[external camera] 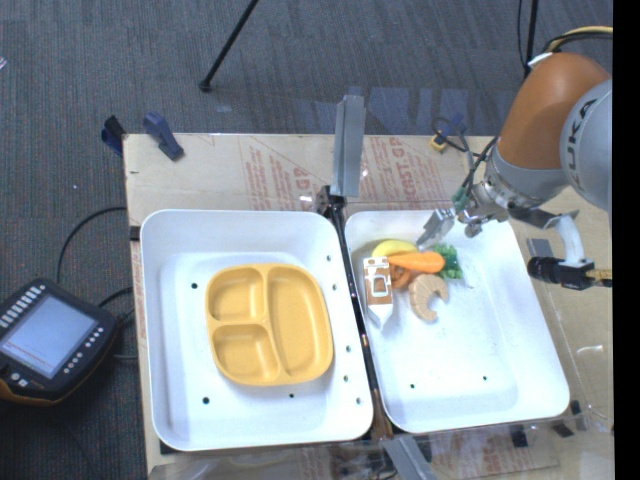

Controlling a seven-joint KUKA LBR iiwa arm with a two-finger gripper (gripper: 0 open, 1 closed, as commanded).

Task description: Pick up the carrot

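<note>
We see the brown wooden worktop (260, 168) carrying two shallow white plastic bins. The left white bin (170, 258) holds a yellow plastic tray with three compartments (268, 324). The grey arm with the orange band (555, 118) reaches over the right white bin (500, 358). Its claw (440, 227) hangs above the far left part of this bin; we cannot tell how it stands. The small orange carrot (418, 262) lies just below the claw, in a little heap, touching a yellow rounded piece (392, 248), a green leafy piece (452, 260), a beige curved piece (428, 296) and a small white carton (377, 280).
</note>
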